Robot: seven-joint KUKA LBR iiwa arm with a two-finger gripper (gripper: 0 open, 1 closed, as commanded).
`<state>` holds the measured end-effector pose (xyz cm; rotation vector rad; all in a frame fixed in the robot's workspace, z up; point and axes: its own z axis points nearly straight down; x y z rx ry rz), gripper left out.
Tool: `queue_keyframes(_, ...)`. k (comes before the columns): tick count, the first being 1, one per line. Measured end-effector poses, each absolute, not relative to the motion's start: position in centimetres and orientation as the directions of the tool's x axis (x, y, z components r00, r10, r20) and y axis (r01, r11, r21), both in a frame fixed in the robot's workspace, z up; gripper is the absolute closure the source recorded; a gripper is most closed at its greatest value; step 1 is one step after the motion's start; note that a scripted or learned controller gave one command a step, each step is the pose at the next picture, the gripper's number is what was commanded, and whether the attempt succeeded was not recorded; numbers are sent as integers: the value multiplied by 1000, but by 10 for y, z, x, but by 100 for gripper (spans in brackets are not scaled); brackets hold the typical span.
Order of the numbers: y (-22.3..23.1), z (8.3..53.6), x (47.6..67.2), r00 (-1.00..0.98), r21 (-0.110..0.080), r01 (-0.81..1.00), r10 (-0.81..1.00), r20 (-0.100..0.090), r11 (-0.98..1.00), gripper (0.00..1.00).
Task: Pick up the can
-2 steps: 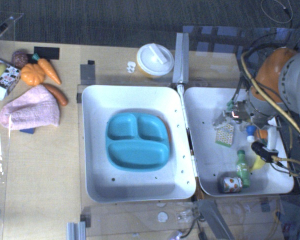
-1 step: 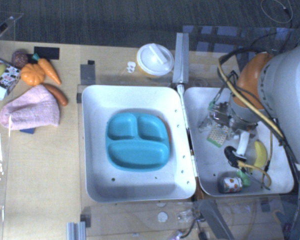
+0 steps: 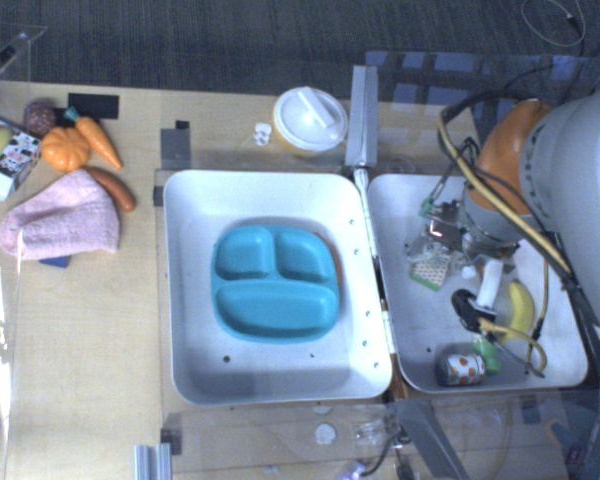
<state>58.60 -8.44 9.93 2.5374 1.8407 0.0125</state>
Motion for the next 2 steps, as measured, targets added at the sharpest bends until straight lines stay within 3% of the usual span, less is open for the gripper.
queue_keyframes(1, -50, 184, 486, 312, -3, 950, 950, 1, -312, 100)
queue_keyframes(2, -35, 235, 510, 752, -2, 659, 659, -2, -752, 100)
